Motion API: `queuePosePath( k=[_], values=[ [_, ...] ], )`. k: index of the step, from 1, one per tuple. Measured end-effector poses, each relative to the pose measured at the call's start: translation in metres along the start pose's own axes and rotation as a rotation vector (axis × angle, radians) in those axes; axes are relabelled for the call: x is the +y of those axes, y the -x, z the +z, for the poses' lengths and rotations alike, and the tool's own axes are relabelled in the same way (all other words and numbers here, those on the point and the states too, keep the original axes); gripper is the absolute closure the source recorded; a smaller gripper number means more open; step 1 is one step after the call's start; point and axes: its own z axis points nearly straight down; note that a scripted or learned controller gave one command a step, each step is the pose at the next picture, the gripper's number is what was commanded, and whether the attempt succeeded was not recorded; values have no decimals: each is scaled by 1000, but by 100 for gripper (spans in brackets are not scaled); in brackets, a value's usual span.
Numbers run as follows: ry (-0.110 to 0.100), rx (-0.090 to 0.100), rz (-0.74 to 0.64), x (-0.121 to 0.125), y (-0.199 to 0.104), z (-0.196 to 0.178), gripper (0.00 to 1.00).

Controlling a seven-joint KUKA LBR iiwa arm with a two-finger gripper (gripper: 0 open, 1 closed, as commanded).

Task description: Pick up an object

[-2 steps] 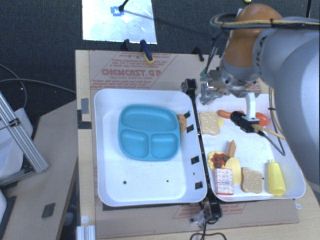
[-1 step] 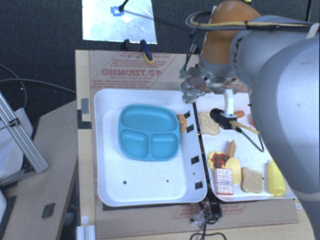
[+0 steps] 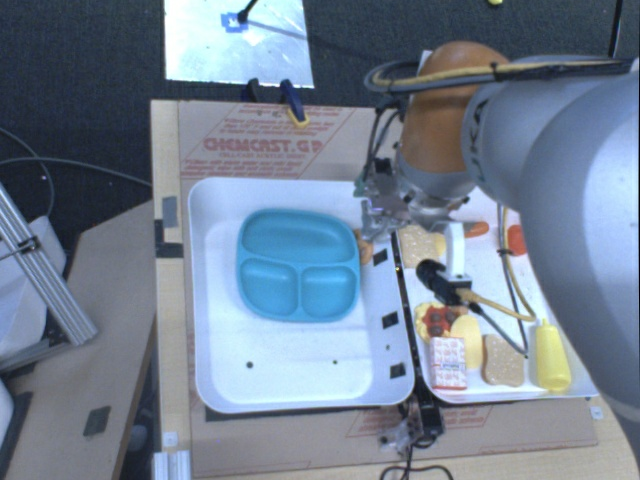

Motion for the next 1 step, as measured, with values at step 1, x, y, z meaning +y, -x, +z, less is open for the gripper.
queuePosePath(
  k=[1],
  values=[
    [14, 4, -4, -84, -20, -126, 100]
  ],
)
